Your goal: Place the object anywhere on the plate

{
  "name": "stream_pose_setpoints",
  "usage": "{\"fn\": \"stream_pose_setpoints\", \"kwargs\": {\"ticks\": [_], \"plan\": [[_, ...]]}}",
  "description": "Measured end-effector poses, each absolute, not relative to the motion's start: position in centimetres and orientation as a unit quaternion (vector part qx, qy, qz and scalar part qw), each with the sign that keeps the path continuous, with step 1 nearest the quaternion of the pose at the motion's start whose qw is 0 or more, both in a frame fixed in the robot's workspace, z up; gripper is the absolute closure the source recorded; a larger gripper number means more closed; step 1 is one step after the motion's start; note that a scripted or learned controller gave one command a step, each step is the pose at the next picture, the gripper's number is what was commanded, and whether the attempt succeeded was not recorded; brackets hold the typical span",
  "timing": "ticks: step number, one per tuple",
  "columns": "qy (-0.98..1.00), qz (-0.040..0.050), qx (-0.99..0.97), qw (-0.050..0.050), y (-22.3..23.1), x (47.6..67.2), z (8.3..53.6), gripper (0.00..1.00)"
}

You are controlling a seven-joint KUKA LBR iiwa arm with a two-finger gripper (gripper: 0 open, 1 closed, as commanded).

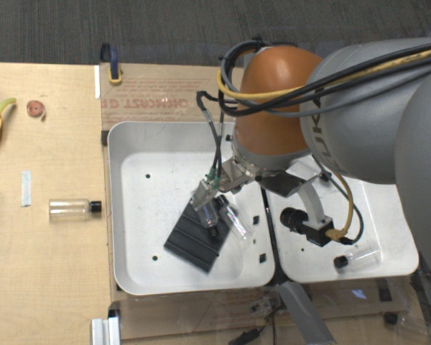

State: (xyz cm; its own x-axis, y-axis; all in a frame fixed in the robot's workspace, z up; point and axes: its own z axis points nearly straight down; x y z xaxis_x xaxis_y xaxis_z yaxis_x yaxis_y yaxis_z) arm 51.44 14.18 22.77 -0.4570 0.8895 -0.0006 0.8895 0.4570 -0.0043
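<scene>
Claw (210, 205) lowered into the left bin (129, 149), tip right over the upper corner of the black plate (194, 241); whether open or clamped, cannot tell. Reaches in from the right, grey arm (373, 113) slanting down and leftward, orange band (273, 99) bulging above the wrist, yellow and black cables looped over it. Dark flat plate lies near the bin's bottom rim, tilted, long axis running from lower left to upper right. Small clear object (237, 225) lies just right of the claw tip, beside the plate's upper corner, long axis slanting from upper left to lower right. Clear bottle (73, 208) with black cap lies on the wooden surface (43, 264), left of the bin, cap toward the bin.
</scene>
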Motion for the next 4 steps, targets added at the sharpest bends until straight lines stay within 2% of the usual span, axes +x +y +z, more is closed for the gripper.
{"fn": "stream_pose_setpoints", "kwargs": {"ticks": [1, 2, 3, 4], "plan": [[-0.913, 0.0007, -0.408, -0.001, 11.4, 57.4, 26.8, 0.00], [-0.919, 0.0007, -0.395, -0.001, 7.4, 64.1, 27.5, 0.00], [-0.936, 0.0004, -0.352, -0.001, 3.0, 63.3, 44.2, 0.00], [-0.943, 0.0005, -0.333, -0.002, -6.0, 64.6, 44.1, 0.00]]}}
